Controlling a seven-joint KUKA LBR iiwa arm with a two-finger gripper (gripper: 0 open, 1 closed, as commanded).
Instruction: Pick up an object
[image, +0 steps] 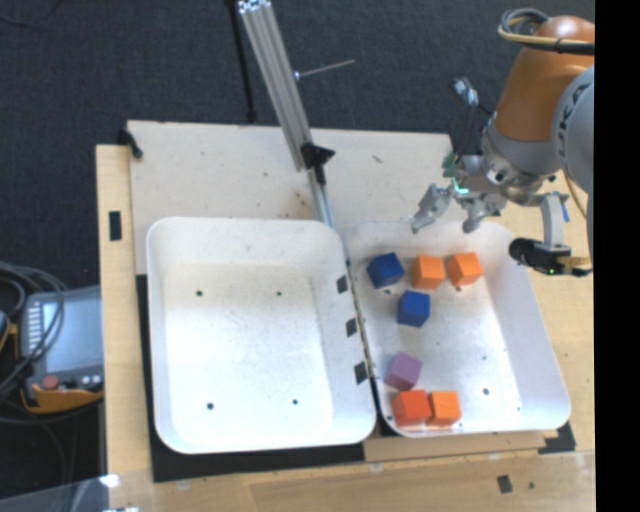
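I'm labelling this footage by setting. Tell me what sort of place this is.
Most likely a robotics lab bench set up for grasping trials. A robot arm reaches over two shallow white bins, the right bin holds small coloured blocks, and a control pendant with cables sits beside the bench.

Arm above right bin's far edge, cubes scattered in the bin.
Gripper (452, 208) hangs with fingers spread, nothing between them, over the far rim of the right bin (535, 330). Inside: two blue cubes (385, 269) (414, 308), orange cubes (429, 271) (464, 268) side by side, purple cube (404, 370), two orange cubes (411, 407) (445, 406) touching at the near wall. Left bin (160, 300) alongside on the counter (200, 170).
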